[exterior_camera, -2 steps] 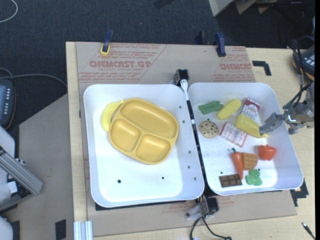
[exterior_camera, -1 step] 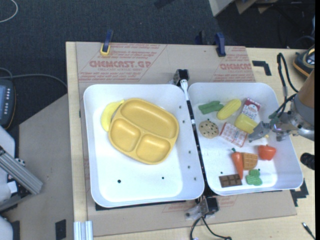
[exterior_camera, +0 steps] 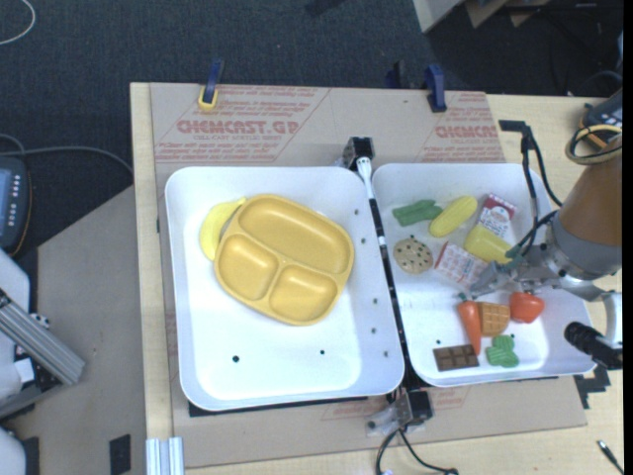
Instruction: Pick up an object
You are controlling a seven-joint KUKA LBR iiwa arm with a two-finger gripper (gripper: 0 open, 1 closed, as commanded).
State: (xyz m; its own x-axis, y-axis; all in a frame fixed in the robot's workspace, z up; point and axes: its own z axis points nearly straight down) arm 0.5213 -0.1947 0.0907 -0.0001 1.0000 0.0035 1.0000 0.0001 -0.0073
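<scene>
Two shallow white bins side by side on a tabletop [exterior_camera: 297, 117] covered with printed brown board, clamped at the far edge by a yellow clip [exterior_camera: 209, 97] and a blue clip [exterior_camera: 435, 89]. Left bin [exterior_camera: 198, 364]: a yellow divided tray [exterior_camera: 284, 258] with three compartments, lying tilted across the middle, overlapping a paler yellow plate [exterior_camera: 213, 231] that peeks out at its left. Right bin [exterior_camera: 415, 349]: a scatter of toy food. Far row: green pepper [exterior_camera: 415, 211], yellow corn [exterior_camera: 452, 216] just beside it, a small red-and-white carton [exterior_camera: 497, 213] near the far right wall. Below those: a round speckled cookie [exterior_camera: 412, 255], a pink-printed packet [exterior_camera: 456, 262], a yellow block [exterior_camera: 488, 244] touching the packet's right side. Near row: orange carrot [exterior_camera: 470, 323] upright along the bin, a waffle-like orange piece [exterior_camera: 495, 318] touching it, red tomato [exterior_camera: 527, 307] just right of that, a brown chocolate bar [exterior_camera: 456, 357] near the front wall, a green piece [exterior_camera: 502, 352] beside the bar. Grey arm with orange band [exterior_camera: 598, 201] reaching in from the right, over the right bin's right wall. Gripper [exterior_camera: 506, 275] low over the middle of the toy cluster, between yellow block and tomato, close above the waffle piece. Jaws: cannot tell whether released or clenched; metal parts blurred against the clutter, nothing clearly seen between them. Dark carpet around the tabletop, cables at the near edge.
</scene>
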